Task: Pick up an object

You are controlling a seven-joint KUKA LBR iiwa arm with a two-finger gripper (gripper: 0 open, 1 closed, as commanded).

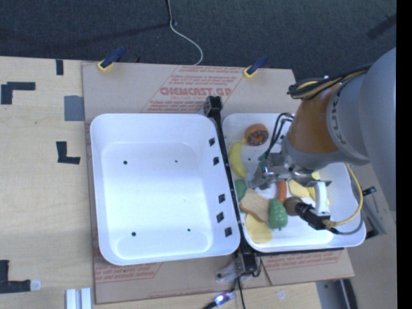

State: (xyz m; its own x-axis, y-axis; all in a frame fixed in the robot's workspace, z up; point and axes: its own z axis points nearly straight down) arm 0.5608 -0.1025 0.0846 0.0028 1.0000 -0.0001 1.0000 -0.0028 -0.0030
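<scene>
Camera view: pale wooden bench [38, 192] with black tape marks, brown cardboard sheet [187, 89] clipped under two shallow white bins, dark carpet [84, 11] beyond. Left bin [106, 172], smooth moulded plastic. Right bin [344, 234] holding small items: round brown piece [256, 134], yellow curved piece [236, 158], tan slice [253, 205], green lumpy piece [277, 215], orange stick [281, 190]. Gripper [265, 174] low over this heap, beside the orange stick; whether it is parted or closed cannot be told. Grey arm [360, 114] hides the bin's far side.
</scene>
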